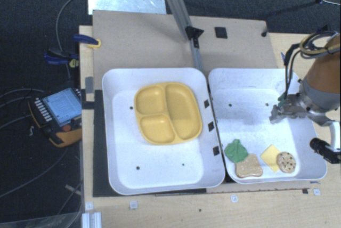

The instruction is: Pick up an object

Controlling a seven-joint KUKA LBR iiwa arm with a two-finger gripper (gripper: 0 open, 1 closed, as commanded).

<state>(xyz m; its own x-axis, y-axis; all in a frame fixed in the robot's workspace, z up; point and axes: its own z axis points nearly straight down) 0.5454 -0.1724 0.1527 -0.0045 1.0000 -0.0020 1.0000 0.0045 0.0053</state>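
- I see the gripper [281,111] over the right bin [240,95], can't tell its state.
- Green leaf [235,150], toast [249,168], cheese slice [270,156], cookie [286,161] along the near edge.
- Yellow divided plate [167,113] in left bin [160,168].

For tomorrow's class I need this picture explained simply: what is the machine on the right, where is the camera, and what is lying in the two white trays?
The picture comes from one fixed camera above a workbench, looking down at a slant. The grey machine with the orange band is a robot arm reaching in from the right. At its end is a gripper, a two-fingered metal hand, hanging over the right bin. Nothing shows between its fingers, so it holds nothing.

The left bin holds a yellow divided plate. Near the right bin's front edge lie four small toy foods: a green leaf, a tan bread slice, a yellow cheese piece and a round cookie. The arm's job is to pick one up.
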